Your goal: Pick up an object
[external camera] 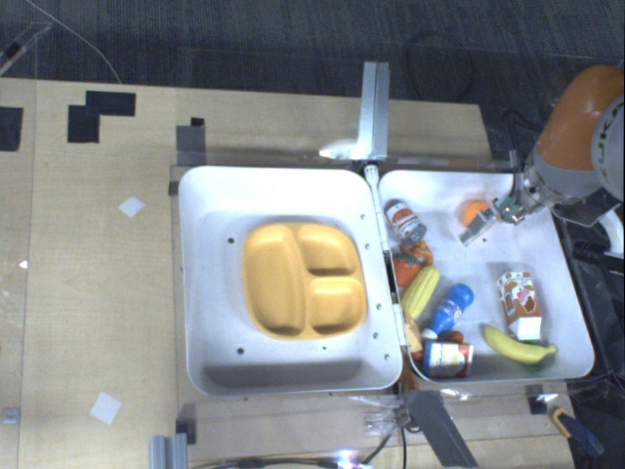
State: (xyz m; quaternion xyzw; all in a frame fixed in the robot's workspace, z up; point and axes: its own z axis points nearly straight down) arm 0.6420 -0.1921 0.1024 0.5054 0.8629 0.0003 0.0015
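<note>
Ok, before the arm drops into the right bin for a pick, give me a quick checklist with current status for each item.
1. Gripper position: the two-finger gripper is over the right white bin, near its top edge. Ok.
2. Nearest target: a small orange round object sits right beside the gripper; touching or apart, cannot tell.
3. Load between fingers: cannot tell.
4. Other candidates lying apart from the clutter: red-and-white carton and yellow banana. Ok.
5. Clutter along the divider: striped can, blue bottle and more items packed together. Not ok for a clean grasp.
6. Left white bin holds a yellow compartment tray. Ok.
</note>
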